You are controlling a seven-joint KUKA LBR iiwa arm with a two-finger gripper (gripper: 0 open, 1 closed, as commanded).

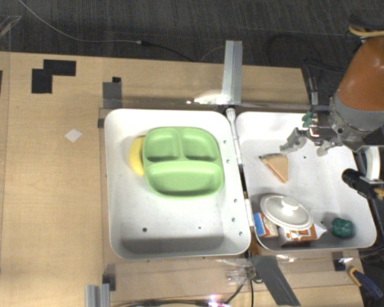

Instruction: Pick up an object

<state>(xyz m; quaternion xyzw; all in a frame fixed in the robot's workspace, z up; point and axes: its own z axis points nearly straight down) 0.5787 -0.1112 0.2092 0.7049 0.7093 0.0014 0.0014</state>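
Pale wooden bench (pixel 45 190) across the frame; bearing two shallow white plastic bins, left (pixel 125 216) and right (pixel 361 226), side by side.

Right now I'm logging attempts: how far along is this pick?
Early stage. Done: the arm has reached over the right bin, and the gripper hangs near its back edge. In hand: nothing shows between its fingers. Left: every object lies untouched, namely the tan wedge, white lidded bowl and dark green ball in the right bin, and the green divided plate in the left bin.
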